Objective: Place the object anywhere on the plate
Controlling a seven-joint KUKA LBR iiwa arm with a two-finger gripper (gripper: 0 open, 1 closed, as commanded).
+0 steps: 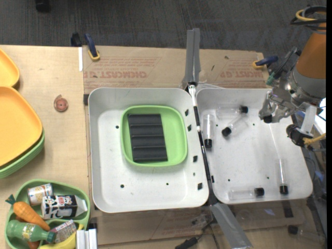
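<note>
The pincer (267, 114) hovers at the right bin's (290, 191) upper right edge; I cannot tell its state. A clear tube (234, 123) lies just left of it, long axis slanting toward the green plate (179, 139) in the left bin.

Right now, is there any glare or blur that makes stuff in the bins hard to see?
Camera view: lighting is even and soft, with faint shadows. The clear tubes nearly vanish against the right bin; mostly their black caps stand out. The green plate and its dark object are sharp. The gripper is small and somewhat indistinct.
</note>
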